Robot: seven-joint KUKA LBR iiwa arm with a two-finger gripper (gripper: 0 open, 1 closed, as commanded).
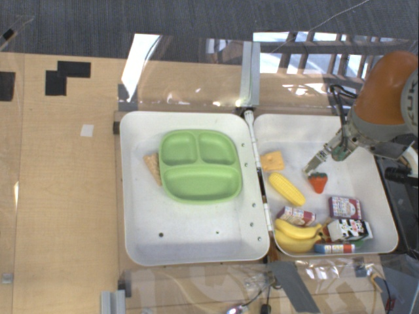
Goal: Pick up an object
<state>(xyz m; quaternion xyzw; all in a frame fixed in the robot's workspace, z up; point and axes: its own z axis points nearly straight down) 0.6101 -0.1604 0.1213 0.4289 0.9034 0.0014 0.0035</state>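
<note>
Wooden tabletop (pixel 59 175), two white bins; left bin (pixel 141 241) carries a green divided plate (pixel 200 165). Right bin (pixel 376 188) holds the clutter. End effector (pixel 316 169) hangs just above a small red-orange toy (pixel 318 184), fingers apparently spread, nothing between them. Corn cob (pixel 287 188) near, bananas (pixel 298 234) well apart. Risk: the small rounded toy may squirt sideways as the fingers meet. Carton labels (pixel 344 207) too small to read.

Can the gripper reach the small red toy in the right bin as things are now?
Probably yes. The gripper hangs just above the red toy, and nothing lies over it; the corn sits apart.
</note>
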